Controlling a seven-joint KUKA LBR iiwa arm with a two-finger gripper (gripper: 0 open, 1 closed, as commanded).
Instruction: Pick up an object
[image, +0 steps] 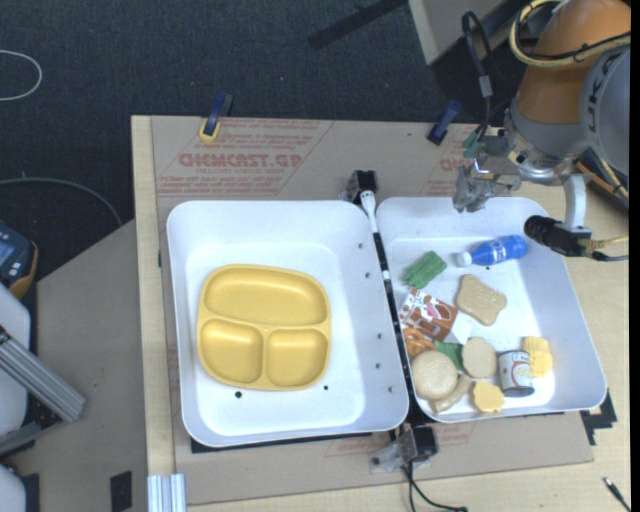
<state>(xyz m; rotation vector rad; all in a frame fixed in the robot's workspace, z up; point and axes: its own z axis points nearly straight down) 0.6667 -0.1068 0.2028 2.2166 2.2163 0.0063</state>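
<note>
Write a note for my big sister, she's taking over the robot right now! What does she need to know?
End effector: up at the far rim of the right bin, nothing seen in it; I cannot tell if it is open or shut.
Right bin: blue bottle nearest the end effector, then green block, toast slice, snack packet, round cookies, small can and yellow corn piece.
Left bin: a yellow divided plate.
Done: nothing picked up yet.
Left: lower onto one object, maybe the bottle, grip and lift.
</note>
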